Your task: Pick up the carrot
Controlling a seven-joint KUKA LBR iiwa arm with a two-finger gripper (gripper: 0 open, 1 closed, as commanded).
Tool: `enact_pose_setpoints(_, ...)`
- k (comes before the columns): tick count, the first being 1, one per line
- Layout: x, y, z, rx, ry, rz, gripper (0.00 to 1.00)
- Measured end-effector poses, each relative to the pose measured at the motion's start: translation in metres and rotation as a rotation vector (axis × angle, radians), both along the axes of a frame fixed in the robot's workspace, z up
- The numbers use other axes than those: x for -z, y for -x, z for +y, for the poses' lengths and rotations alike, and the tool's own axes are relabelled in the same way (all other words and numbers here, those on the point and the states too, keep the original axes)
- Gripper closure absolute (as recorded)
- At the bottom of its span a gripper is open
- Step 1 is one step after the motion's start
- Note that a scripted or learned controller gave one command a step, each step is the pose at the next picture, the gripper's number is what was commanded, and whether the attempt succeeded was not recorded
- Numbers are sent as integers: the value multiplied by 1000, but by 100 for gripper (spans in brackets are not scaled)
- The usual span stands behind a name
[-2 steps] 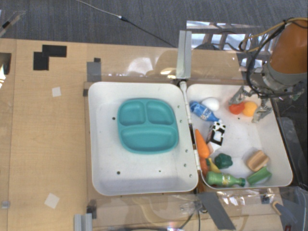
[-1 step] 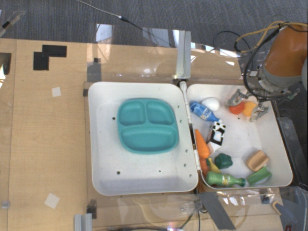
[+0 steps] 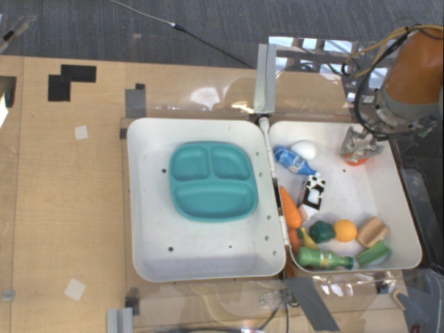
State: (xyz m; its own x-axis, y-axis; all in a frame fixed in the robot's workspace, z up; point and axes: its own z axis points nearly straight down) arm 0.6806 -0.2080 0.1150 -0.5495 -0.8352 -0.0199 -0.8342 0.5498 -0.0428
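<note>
The carrot (image 3: 291, 208) is orange and tapered, lying along the left wall of the right bin (image 3: 402, 207), near its middle. My gripper (image 3: 360, 146) hangs over the far right part of that bin, well to the right of the carrot and farther back. Just under its tip sits a small red-orange object (image 3: 354, 160); I cannot see whether it is touched or held.
The right bin also holds a blue crumpled bottle (image 3: 293, 160), a white egg (image 3: 304, 149), a black-and-white item (image 3: 314, 191), a green pepper (image 3: 321, 232), an orange (image 3: 345, 230) and a green bottle (image 3: 325, 258). A teal divided plate (image 3: 212, 180) lies in the left bin (image 3: 149, 255).
</note>
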Motion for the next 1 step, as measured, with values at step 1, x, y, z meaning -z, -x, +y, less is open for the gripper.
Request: enact_pose_setpoints(1,-177,9,3,367,-16,23,100)
